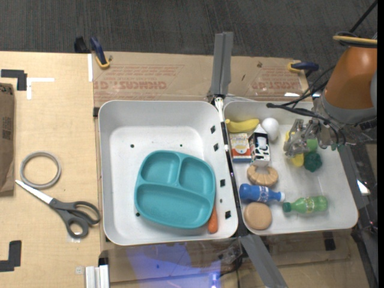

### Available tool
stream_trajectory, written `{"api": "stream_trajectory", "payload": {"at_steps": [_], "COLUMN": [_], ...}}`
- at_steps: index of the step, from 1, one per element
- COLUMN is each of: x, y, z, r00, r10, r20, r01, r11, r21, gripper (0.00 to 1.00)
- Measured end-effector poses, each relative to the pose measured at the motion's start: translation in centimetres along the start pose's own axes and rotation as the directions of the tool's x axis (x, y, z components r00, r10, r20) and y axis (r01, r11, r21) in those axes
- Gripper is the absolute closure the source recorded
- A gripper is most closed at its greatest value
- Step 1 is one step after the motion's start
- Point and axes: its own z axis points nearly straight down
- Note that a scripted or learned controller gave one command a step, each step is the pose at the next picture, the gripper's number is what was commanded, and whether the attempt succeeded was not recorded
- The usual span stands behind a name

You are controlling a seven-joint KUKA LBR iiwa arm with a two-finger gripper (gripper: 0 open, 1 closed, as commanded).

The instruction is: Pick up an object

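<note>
Claw (298,141) is down in the right bin (345,188), at the right of the frame, but whether it is apart or together I cannot tell from this slant. A small green object (312,162) sits just below it, possibly touching. Further left lie a banana (242,125), a white ball (270,126) and a blue bottle (260,193). The left bin (114,161) carries a teal divided plate (175,188).

Bench surroundings, overhead view
Dark grey carpet (180,11) is running behind a light wooden bench (48,101); flattened cardboard (156,80) is lying along its back edge; bluish light (174,269) is glowing below front.
</note>
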Motion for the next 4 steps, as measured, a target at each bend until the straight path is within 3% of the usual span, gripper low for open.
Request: {"api": "stream_trajectory", "payload": {"at_steps": [1,2,3,4], "x": [1.7,1.7,2.4,2.2], "y": [3.5,3.5,-1.0,-0.9], "z": [-11.9,-11.8,0.8,-0.2], "r00": [0.998,0.998,0.992,0.992], "r10": [-0.067,-0.067,-0.126,-0.127], "r20": [-0.002,-0.003,-0.004,0.002], "r01": [0.067,0.067,0.126,0.127], "r11": [0.998,0.998,0.992,0.992], "r21": [-0.002,-0.002,-0.002,0.000], "gripper": [1.00,0.00,0.00,1.00]}}
